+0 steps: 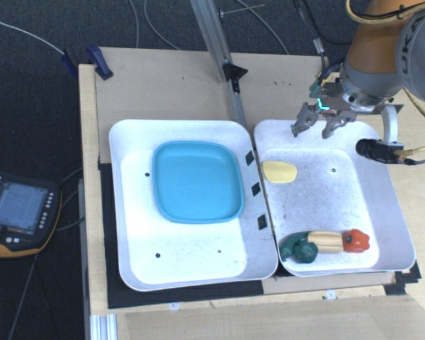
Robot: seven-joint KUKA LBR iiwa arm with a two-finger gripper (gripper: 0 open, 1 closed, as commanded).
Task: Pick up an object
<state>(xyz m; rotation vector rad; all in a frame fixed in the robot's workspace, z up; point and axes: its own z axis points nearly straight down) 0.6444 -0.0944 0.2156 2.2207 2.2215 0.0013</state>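
My gripper (317, 127) hangs over the far edge of the right bin (382, 211), its two fingers spread open with nothing between them. A pale yellow lemon-shaped object (279, 172) lies in the right bin near its left wall, below and left of the gripper. Along the bin's near edge lie a dark green object (299, 249), a tan stick-like piece (326, 242) and a red tomato-like object (355, 241), touching in a row.
The left bin (127, 211) holds a light blue square plate (197, 182). A metal pole (212, 27) slants down to the gap between the bins. A teach pendant (18, 211) lies off the bench at left. Cables trail on the dark floor.
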